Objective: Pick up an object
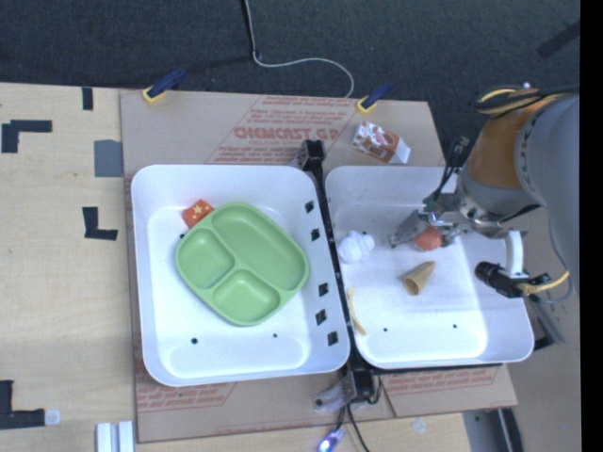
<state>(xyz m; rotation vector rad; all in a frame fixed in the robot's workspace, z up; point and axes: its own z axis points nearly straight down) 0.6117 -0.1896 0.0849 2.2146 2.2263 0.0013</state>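
We judge the grasp step underway: the gripper (421, 234), fingers spread, brackets the reddish object (429, 240) beneath it; next we close, then lift.

Small orange-red object (428, 240) in right bin (471, 342)

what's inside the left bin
A green divided plate lies in the left bin, with a small orange-red object at its upper left edge. Whatever lies beneath the plate is covered.
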